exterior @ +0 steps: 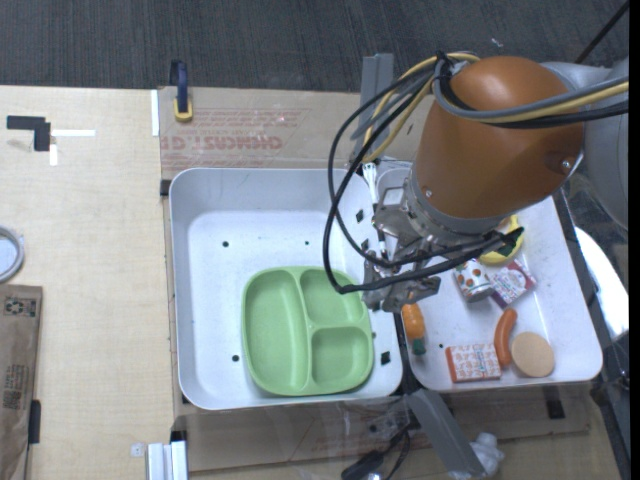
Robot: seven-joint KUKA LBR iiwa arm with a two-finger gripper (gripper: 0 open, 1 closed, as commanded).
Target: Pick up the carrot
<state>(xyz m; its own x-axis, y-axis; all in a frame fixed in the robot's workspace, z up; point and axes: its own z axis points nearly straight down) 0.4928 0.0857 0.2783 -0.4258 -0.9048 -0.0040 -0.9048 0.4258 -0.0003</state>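
Observation:
The carrot (pixel 411 324) is a small orange piece with a green end, lying at the left edge of the right bin (pixel 570 268) beside the wall between the bins. My gripper (pixel 402 290) hangs directly above the carrot's upper end, under the arm's big orange wrist band (pixel 495 138). The arm's body and cables hide the gripper's tips, and I cannot tell whether they touch the carrot.
A green divided plate (pixel 305 333) lies in the left bin (pixel 200 268). Around the carrot in the right bin are a red box (pixel 472 362), a sausage (pixel 505 332), a round tan piece (pixel 533 354), a small can (pixel 474 284), a pink packet (pixel 511 283) and a yellow item (pixel 505 245).

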